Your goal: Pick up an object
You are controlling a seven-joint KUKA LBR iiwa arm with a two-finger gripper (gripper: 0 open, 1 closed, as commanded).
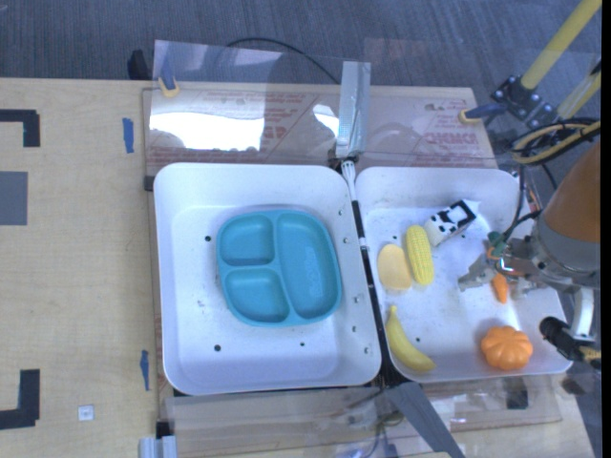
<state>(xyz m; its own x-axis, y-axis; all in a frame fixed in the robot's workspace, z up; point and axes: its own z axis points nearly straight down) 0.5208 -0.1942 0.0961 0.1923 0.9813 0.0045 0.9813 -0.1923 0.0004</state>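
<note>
Orange carrot (500, 287) sits between the fingers of the end effector (495, 277), clamped at the right of the right bin (449, 181). Corn (419, 254), banana (408, 345) and pumpkin (506, 347) lie nearby; a blue tray (279, 266) fills the left bin (181, 256).

A blue plastic plate with three parts (280, 266) lies in the middle of the left white bin (181, 194), and a clear plastic sheet (248, 108) stands behind both bins.
</note>
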